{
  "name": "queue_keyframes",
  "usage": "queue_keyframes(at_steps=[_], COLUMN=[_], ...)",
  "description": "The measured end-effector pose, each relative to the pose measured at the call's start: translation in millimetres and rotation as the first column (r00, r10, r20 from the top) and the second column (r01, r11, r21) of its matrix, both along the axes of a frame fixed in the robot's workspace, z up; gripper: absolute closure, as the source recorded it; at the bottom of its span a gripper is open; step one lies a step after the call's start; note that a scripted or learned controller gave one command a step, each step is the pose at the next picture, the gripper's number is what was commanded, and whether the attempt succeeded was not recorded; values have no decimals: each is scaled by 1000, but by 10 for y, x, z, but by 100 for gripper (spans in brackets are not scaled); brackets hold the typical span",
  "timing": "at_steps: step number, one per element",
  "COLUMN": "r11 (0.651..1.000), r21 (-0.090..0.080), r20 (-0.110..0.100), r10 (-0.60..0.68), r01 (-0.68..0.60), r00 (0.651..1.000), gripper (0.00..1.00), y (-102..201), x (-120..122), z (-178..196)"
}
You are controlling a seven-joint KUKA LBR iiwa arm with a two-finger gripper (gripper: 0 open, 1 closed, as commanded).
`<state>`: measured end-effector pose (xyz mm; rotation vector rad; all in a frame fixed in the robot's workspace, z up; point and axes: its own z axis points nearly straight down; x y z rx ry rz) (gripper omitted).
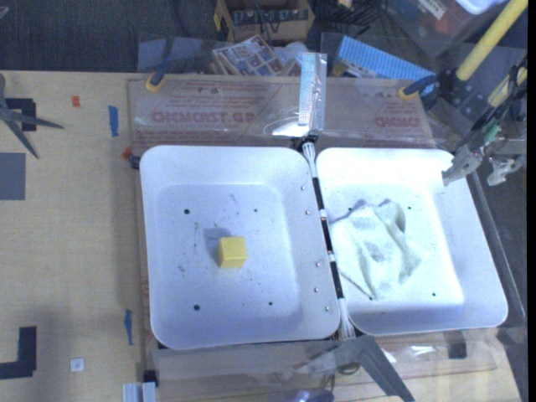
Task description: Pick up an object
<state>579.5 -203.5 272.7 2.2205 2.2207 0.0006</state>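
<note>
Sitting in the left bin [159,224], near the middle of its floor and slightly toward the near side, is one small yellow block [233,251], square-edged, resting flat, apart from every wall. The floor around it carries faint grey scuffs and a few dark dots. The right bin [477,300], touching the left one along a shared seam, holds one crumpled white cloth [382,246]; it is spread over the middle of the floor, with grey folds and a thin edge trailing toward the near left corner. The gripper [459,167], a pale grey metal part, enters from the right and hangs at the far right corner of the right bin, over or just beside the rim, well apart from the cloth and farther still from the yellow block. Whether it is open or closed cannot be told at this size and angle, and no object is seen in its grasp. Cables and dark fittings crowd the arm side just behind it. The wooden bench [67,249] bears short strips of blue tape [113,121] to the left of the bins. A clear plastic sheet [209,111] with red lettering lies flat behind both bins. A yellow bar [500,25] slants across the upper right corner.
</note>
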Motion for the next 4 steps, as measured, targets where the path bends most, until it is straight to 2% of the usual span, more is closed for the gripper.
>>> queue_keyframes(at_steps=[1, 2, 3, 4], r11=[999, 988, 992, 992], r21=[0, -1, 0, 0], r20=[-1, 8, 6, 9], r10=[47, 153, -129, -127], r01=[-47, -153, 129, 127], r00=[999, 988, 992, 992], gripper=[0, 0, 0, 100], y=[768, 606, 1072, 1090], x=[69, 269, 898, 913], z=[-1168, -1828, -1836, -1716])
